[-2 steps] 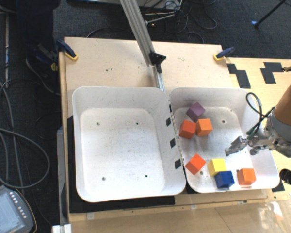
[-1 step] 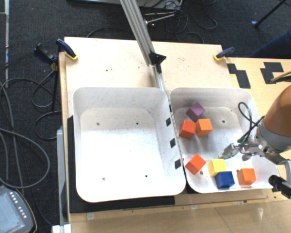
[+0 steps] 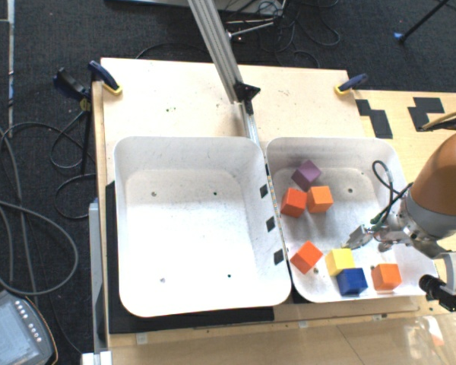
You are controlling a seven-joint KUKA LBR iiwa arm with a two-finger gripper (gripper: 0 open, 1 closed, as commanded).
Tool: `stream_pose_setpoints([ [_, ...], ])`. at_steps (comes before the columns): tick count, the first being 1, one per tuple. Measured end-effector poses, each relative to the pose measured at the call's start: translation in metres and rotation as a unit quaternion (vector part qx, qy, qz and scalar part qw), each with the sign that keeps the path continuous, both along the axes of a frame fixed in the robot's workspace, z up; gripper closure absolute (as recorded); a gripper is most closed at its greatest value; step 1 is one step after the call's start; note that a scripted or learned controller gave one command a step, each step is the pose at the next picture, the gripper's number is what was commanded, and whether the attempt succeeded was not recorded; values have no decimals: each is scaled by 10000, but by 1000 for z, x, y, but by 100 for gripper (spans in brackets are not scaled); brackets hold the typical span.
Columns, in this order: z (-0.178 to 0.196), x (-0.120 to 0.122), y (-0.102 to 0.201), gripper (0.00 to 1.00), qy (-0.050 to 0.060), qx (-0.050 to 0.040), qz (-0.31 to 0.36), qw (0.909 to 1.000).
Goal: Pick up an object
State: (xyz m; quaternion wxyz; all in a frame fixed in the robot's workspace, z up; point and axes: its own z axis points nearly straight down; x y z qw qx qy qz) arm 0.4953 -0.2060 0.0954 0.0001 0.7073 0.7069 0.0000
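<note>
Camera view: surface (image 3: 175, 90) carries two white bins. Left bin (image 3: 129, 204) sits just beside the right bin (image 3: 395, 158), which holds all the blocks.

Blocks in the right bin: purple cube (image 3: 306, 173) near the back, two orange cubes (image 3: 294, 201) (image 3: 320, 198) just in front of it and touching or nearly so. Toward the front: another orange cube (image 3: 306, 255), yellow cube (image 3: 339, 261), blue cube (image 3: 352, 281) touching the yellow one, and a further orange cube (image 3: 386, 277) off to the right.

The arm (image 3: 441, 188) comes in from the right, low over the right bin. End effector (image 3: 362, 237) sits just above and behind the yellow cube, between the back cluster and the front row. Nothing visible between its tips. Metal parts there are small and blurred; cannot tell whether they stand apart or together.

Judgement: nearest candidate is the yellow cube, not yet grasped.

Risks:
- Yellow and blue are in contact, so a descending tip could land on the blue cube or wedge between the two and shove both instead of straddling one.
- Cubes sit rotated at odd angles; a corner-to-corner pinch would likely squirt the block out.
- Front row is near the bin's front wall; a push could pin a block against the rim.
- Loose cable (image 3: 384, 177) by the wrist could snag.
</note>
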Motion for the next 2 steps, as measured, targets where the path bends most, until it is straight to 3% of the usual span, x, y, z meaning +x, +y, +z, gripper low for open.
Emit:
stream_pose_setpoints([
  [1,11,1,0,100,-15,-4,1,10000],
  [2,65,5,-11,100,-34,-19,9,10000],
])
